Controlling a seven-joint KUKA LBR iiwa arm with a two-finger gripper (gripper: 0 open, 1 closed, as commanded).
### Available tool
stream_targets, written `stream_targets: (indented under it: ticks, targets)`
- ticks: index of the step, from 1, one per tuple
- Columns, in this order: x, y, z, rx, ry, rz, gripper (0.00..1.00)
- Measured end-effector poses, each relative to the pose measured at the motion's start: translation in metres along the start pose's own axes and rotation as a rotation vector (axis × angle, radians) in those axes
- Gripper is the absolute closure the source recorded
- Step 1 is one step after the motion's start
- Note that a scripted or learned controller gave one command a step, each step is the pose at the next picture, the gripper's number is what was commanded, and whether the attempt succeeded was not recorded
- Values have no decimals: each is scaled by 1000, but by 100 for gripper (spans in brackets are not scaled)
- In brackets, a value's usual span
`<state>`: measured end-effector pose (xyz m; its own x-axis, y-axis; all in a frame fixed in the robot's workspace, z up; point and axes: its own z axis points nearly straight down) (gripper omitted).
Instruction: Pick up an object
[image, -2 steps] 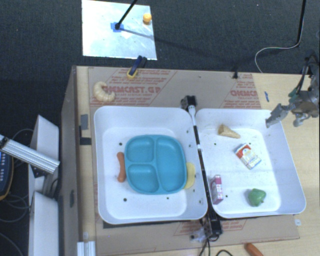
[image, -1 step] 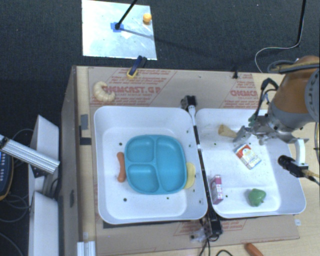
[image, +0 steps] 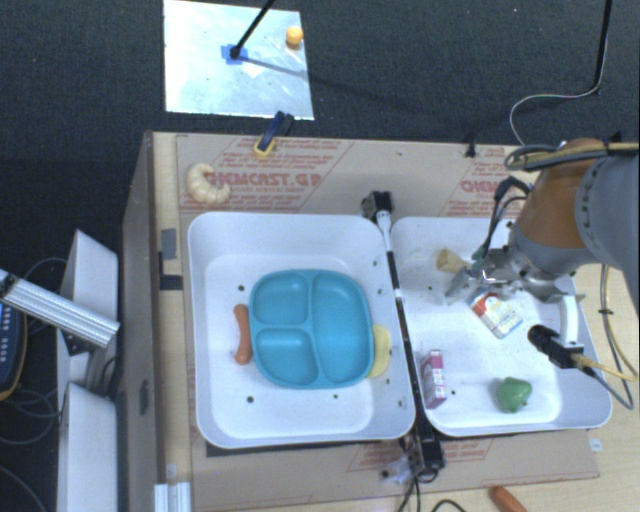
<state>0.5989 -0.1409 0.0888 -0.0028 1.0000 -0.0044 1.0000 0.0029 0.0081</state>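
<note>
A cardboard-topped bench (image: 300, 175) carries two white bins. The gripper (image: 482, 278) is poised in the right bin (image: 590, 400) near a small packet (image: 497, 314); its opening cannot be told. A centred, vertical descent is advised.

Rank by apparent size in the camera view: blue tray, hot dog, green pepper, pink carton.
1. Blue tray, largest by far.
2. Hot dog and pink carton: look alike, unranked.
3. Green pepper, about the smallest.
</note>
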Motion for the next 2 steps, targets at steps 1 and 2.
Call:
stream_targets:
  ticks: [1,2]
  targets:
    - [-6,-16,-1,-9,0,-1,0]
    - [-9,-32,-1,-11,-2,-1,0]
